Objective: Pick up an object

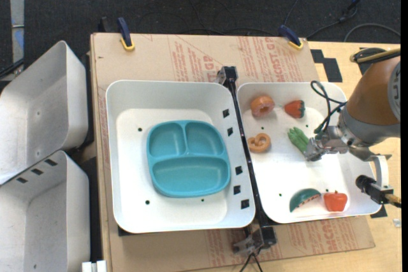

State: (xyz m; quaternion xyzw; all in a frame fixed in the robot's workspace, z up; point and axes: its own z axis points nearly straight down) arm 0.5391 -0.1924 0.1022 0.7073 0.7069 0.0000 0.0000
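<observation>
Camera view: the gripper [313, 151] is low in the right bin [280, 200], at the lower right end of the green object [297, 137]. This object lies just up and left of the gripper, its long axis running from upper left to lower right, and the gripper appears to touch its near end. Grip state cannot be determined from this angle.

Taking the green object as landmark: a ring-shaped pastry [259, 143] lies to its left, a red piece [294, 109] above it, and the blue divided plate [189, 158] far left in the other bin.
</observation>
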